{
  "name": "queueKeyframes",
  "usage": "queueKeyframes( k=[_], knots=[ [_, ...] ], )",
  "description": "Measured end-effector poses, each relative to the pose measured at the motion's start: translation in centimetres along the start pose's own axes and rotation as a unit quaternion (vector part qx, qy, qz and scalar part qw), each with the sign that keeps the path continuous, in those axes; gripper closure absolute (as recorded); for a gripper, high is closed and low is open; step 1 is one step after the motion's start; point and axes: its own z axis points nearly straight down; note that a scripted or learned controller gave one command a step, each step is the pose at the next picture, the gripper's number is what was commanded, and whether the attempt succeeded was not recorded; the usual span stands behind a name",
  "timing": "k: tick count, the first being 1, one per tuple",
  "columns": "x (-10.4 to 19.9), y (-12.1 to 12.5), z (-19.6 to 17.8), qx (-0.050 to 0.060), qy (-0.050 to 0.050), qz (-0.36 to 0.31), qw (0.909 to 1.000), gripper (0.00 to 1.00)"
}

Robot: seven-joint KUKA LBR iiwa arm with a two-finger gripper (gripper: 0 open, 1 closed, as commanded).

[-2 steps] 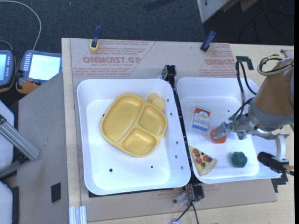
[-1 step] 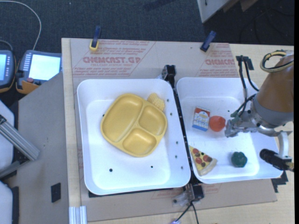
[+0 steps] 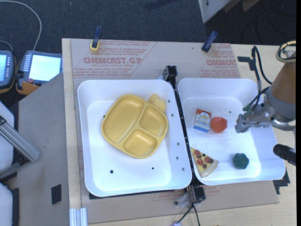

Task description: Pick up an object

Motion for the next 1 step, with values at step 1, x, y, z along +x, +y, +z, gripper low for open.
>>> queueKeyframes(
  k=[1],
  knots=[
    [-0.05,0.17,-4.24,0.0,0.0,-0.001,1.0,1.0]
  ],
)
